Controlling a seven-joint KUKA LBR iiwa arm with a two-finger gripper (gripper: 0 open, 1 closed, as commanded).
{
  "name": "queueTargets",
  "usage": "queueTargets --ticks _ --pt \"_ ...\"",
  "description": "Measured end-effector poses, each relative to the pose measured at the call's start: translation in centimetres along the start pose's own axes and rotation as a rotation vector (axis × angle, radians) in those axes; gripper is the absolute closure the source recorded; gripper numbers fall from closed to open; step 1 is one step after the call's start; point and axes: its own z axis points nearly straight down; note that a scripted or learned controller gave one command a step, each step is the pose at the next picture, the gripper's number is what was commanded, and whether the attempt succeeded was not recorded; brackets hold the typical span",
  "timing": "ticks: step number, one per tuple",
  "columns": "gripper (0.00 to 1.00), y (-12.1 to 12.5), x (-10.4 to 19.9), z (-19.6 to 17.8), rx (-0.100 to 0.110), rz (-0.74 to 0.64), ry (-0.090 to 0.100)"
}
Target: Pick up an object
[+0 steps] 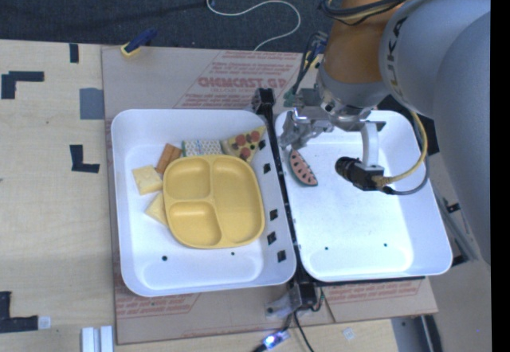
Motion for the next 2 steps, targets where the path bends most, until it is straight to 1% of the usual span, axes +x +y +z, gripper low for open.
queueTargets --ticks 1,2 --pt "1.00 -0.8 1.4 1.3 0.003 0.000 -0.001" --pt "1.00 0.0 1.2 -0.3 0.000 0.000 0.000"
